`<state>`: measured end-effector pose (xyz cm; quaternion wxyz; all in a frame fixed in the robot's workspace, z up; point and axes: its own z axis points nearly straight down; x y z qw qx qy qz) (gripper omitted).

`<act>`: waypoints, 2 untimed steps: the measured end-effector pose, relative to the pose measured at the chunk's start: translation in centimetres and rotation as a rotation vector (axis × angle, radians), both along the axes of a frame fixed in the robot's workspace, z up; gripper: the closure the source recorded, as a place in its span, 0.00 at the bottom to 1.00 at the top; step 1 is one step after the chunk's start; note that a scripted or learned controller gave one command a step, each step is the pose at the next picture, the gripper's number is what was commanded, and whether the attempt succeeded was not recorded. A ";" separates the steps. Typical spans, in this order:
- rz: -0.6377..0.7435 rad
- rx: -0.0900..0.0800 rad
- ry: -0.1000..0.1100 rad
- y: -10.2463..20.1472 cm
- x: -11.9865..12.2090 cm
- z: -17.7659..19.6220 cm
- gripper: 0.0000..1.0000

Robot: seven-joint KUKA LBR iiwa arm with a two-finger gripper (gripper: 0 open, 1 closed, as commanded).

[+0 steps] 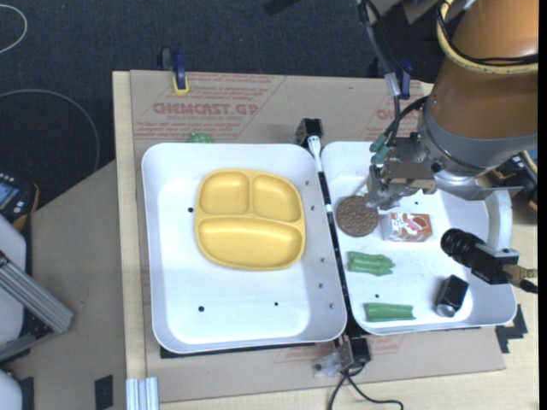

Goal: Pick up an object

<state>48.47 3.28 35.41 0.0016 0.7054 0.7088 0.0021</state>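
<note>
Brown disc (355, 216) lies in the right bin (496, 314), beside the yellow divided plate (250, 218) in the neighbouring bin; the end effector (382, 196) sits at the disc's upper right edge, its grip state unclear.

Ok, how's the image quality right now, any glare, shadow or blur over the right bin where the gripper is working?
Camera view: lighting is even and soft, with no strong glare on the right bin. The gripper looks slightly soft against the sharper brown disc and green pieces. The arm's orange band, close to the lens, is large and blurred, covering the bin's far right corner.
</note>
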 end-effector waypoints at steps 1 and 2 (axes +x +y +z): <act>-0.013 -0.002 0.009 -8.3 -0.6 -1.9 1.00; -0.006 0.000 0.012 -7.7 -0.6 -7.3 1.00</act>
